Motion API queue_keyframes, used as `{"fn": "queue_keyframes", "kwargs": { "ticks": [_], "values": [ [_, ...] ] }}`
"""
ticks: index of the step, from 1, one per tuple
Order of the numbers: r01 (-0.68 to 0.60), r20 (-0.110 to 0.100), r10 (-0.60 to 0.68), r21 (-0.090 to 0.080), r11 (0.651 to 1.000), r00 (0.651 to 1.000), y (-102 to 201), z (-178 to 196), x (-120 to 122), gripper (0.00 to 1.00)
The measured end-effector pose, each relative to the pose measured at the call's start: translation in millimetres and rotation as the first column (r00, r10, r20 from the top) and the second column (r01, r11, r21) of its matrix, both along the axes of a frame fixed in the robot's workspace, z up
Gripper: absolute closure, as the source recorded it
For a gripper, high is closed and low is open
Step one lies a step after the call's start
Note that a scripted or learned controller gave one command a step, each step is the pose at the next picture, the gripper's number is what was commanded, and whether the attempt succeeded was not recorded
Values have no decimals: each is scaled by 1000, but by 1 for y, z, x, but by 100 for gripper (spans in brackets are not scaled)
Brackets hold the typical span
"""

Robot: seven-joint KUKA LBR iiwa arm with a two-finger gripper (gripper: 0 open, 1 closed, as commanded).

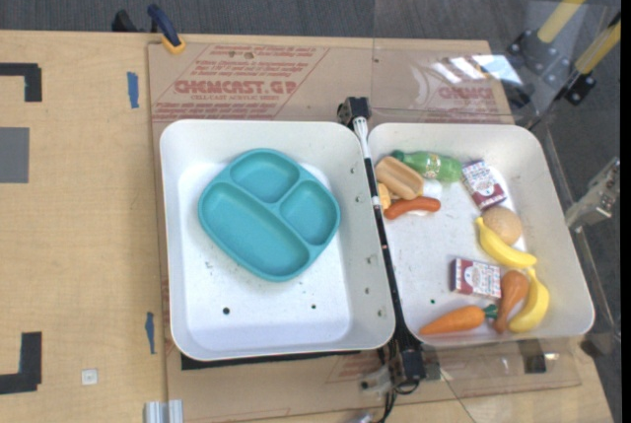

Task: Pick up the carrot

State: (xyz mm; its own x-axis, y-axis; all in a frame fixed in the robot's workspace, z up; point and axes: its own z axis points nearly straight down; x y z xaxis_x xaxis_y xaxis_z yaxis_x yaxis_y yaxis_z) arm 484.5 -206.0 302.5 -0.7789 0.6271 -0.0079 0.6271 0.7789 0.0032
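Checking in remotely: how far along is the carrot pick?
Nothing looks done yet. The carrot lies on the floor of the right bin, near its front edge, beside a second carrot-like piece and the banana. Nothing is in hand. Left: approach, grasp and lift the carrot.

Red "CHEMCAST" lettering, mirrored, on the cardboard sheet [237, 74]

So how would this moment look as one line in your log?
carrot: lying at near edge of right bin | banana: beside it | teal plate: in left bin
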Motion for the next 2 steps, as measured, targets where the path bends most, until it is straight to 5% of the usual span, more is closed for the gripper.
{"fn": "queue_keyframes", "kwargs": {
  "ticks": [1, 2],
  "values": [
    [191, 6, -191, -3, 982, 982, -20, 132, 9, 100],
    [191, -2, -191, -1, 982, 982, -20, 128, 9, 0]
  ]
}}
